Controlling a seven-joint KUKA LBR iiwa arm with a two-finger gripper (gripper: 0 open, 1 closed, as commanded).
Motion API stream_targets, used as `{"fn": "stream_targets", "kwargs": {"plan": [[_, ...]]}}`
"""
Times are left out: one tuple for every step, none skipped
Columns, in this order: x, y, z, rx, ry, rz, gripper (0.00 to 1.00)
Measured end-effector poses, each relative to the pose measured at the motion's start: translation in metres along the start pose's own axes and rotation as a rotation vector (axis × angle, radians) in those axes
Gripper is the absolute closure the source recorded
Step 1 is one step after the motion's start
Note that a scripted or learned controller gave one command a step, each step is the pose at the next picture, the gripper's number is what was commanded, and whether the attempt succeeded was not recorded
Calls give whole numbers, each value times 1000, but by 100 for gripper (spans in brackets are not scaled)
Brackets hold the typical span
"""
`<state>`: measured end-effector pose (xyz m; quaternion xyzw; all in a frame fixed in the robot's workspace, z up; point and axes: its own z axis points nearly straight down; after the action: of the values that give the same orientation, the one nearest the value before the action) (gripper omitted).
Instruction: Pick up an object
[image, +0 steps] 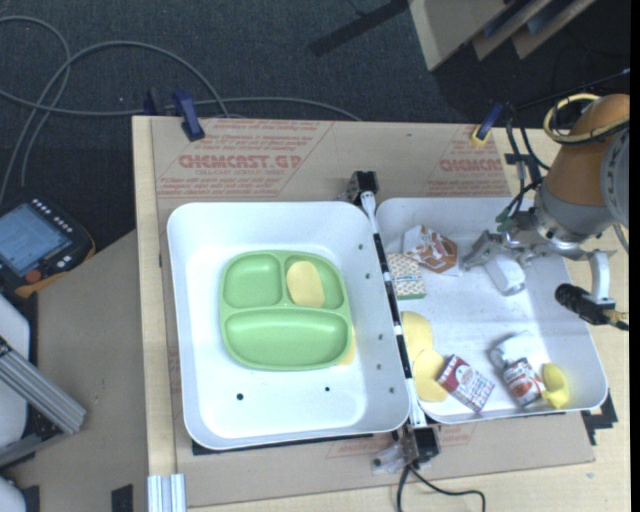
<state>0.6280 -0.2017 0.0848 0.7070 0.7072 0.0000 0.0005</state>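
Spread wide and grasping nothing, the pincer (497, 262) hangs near the right bin's (585, 345) far edge, a brown packet (436, 250) just to its left, bare floor below it before the small can (517, 374).

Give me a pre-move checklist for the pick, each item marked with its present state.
1. Gripper over the right bin: ok.
2. Object between its fingers: not ok, none visible.
3. Nearest target, the brown packet, lies unobstructed to the gripper's left in the picture: ok.
4. Red-and-white can beside the yellow piece, touching or nearly so; a clean grasp there: cannot tell.
5. Green tray sits in the left bin, away from the arm: ok.
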Motion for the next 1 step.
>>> {"fn": "stream_targets", "kwargs": {"plan": [[-19, -119, 1, 7, 10, -2, 0]]}}
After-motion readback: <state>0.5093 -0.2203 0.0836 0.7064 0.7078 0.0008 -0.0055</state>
